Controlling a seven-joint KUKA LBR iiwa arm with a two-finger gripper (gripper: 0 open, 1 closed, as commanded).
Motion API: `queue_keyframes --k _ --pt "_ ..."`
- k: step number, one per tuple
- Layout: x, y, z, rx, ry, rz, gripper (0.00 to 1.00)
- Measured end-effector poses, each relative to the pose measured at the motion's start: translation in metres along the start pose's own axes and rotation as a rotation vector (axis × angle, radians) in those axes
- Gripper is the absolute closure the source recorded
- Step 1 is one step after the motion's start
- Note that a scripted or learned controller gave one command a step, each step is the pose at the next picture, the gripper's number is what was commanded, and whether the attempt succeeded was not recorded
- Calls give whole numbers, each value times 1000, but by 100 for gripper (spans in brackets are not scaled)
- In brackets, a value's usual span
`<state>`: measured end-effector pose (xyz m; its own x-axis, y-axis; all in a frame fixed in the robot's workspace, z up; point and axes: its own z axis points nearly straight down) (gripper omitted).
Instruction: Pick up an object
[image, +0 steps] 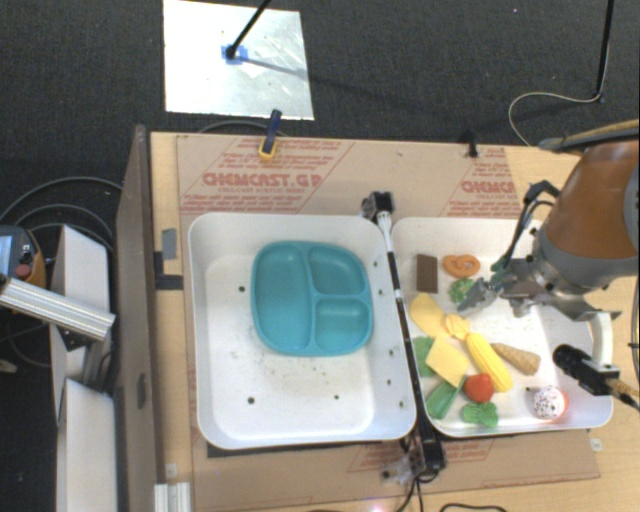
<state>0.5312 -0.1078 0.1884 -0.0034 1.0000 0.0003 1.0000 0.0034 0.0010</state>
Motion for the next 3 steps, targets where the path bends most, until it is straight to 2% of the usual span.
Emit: queue_keyframes --k 1,2,3 --pt "-19 -18 107 -1 -1 5 0" --pt "-18 -17 94 -4 -2 2 100" --pt "94 6 -1 -8 1 -9 100"
